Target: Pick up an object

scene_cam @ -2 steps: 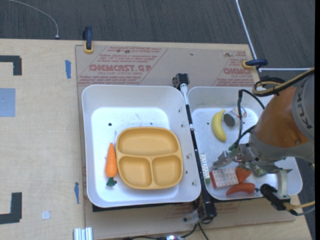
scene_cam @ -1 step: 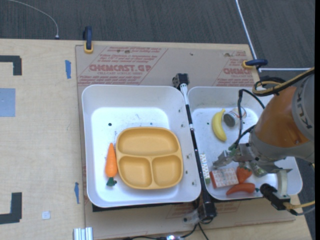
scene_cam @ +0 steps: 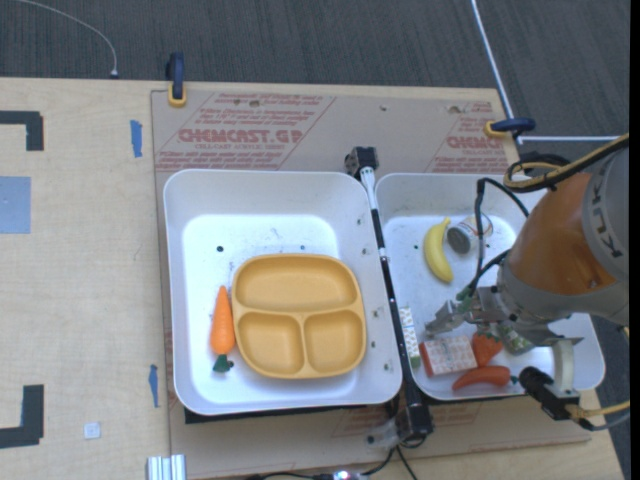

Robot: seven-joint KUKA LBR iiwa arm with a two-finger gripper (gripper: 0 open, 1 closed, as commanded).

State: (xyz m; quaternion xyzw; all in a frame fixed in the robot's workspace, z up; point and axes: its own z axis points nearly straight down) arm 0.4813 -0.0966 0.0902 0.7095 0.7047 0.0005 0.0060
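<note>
A pale wooden bench [scene_cam: 80, 298] fills the lower part of the camera view, with dark grey carpeted floor [scene_cam: 300, 18] beyond its far edge. A brown cardboard sheet printed with red lettering [scene_cam: 240, 128] lies flat on the bench, held at its far edge by a yellow-and-blue clamp [scene_cam: 176, 76] on one corner and a blue-handled clamp [scene_cam: 508, 126] on the other. Two shallow white plastic bins sit side by side on the cardboard, touching: the left bin [scene_cam: 190, 298] and the right bin [scene_cam: 400, 200]. Blue tape strips [scene_cam: 136, 138] and black angular markings [scene_cam: 28, 128] lie on the bare wood beside the cardboard.
</note>
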